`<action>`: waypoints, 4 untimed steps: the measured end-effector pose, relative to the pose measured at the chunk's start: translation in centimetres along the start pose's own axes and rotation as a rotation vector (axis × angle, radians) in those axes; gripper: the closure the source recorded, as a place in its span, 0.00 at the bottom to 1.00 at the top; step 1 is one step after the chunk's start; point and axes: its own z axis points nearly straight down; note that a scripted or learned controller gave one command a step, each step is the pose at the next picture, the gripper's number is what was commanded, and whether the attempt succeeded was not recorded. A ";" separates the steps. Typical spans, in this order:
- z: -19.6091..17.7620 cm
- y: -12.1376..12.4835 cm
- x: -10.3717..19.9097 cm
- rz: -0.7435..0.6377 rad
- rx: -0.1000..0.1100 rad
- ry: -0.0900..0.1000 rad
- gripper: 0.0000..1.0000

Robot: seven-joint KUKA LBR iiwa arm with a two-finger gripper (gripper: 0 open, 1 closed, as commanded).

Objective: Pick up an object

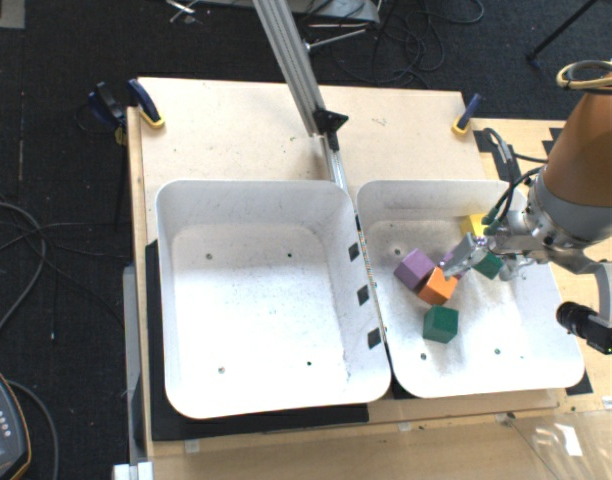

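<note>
**Ana:** On the bench [246, 128], two shallow white bins sit side by side. What does the left bin [176, 218] hold?

**Ben:** Only its speckled white floor and a few small dark dots. All the blocks are in the right bin [406, 200].

**Ana:** Which blocks?

**Ben:** A purple cube [415, 267] lies near the bin's centre. An orange cube [438, 287] touches it at about four o'clock. A dark green cube [440, 324] sits just beside the orange one at six o'clock, apart from it by a thin gap. A yellow block [473, 226] shows toward two o'clock from the purple cube, partly hidden by the arm's wrist. Another green piece [489, 265] peeks out under the wrist, at three o'clock from the orange cube.

**Ana:** And the arm?

**Ben:** It reaches in from three o'clock, with the orange band [589, 138] high at the frame's edge. The gripper [456, 265] is low over the right bin, its tip just above the orange cube, at about one o'clock from it.

**Ana:** Is the claw open, closed, or gripping something?

**Ben:** I cannot tell; the tip is small and blurred against the blocks. No block is clearly caught in it.

**Ana:** Anything between the bins?

**Ben:** A slanted metal rail [291, 53] comes down from twelve o'clock to where their rims meet.
</note>
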 end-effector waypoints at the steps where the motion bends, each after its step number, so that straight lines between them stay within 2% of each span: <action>1: 10.2 -0.3 -4.4 0.004 0.009 0.000 0.00; 2: 16.5 -2.1 0.5 -0.002 -0.003 -0.003 0.00; 3: 15.4 -2.0 0.5 0.001 -0.003 0.000 1.00; 4: 6.1 1.6 5.0 -0.007 -0.008 0.000 1.00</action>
